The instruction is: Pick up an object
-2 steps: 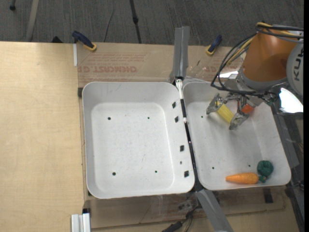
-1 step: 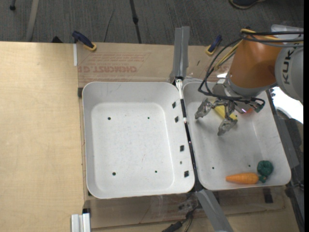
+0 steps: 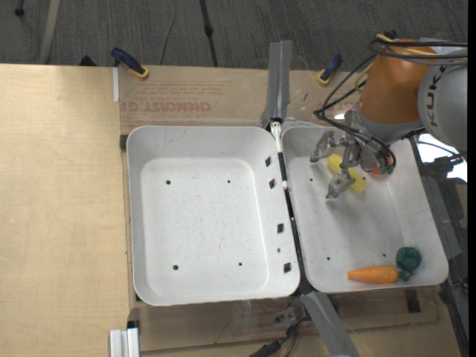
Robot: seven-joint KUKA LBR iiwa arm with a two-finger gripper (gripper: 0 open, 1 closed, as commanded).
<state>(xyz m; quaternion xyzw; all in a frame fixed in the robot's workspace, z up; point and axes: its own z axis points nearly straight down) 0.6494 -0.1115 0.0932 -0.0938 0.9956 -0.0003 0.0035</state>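
1. As you are scanning from the left, you are meeting the left bin (image 3: 201,288) first; it is lying well apart from where the arm is working.

2. Moving right across the divider, you are coming into the right bin (image 3: 372,222), and this is where the move is being decided.

3. You are seeing the gripper (image 3: 332,171) hanging over the upper part of that bin, its two metal fingers (image 3: 322,149) spread apart, one toward the bin's top edge and one lower, toward the bin's middle. It is released, grasping nothing that you can confirm.

4. You are finding the yellow object (image 3: 357,183) right at the fingers, partly hidden behind them. It is peeking out between and just right of them, so it is sitting in or at the edge of the open gap. Whether the fingers are truly straddling it or standing beside it, you cannot tell. Its long axis is also too hidden to call.

5. My judgement: the coming close is turning on that one offset. If the yellow object is lying slightly right of the gap, a small shift right is looking wise before you are closing.

6. Farther right and lower, you are passing the carrot (image 3: 373,275) lying along the bottom edge, long axis left to right, with its green top (image 3: 407,258) at the right end, well apart from the gripper.
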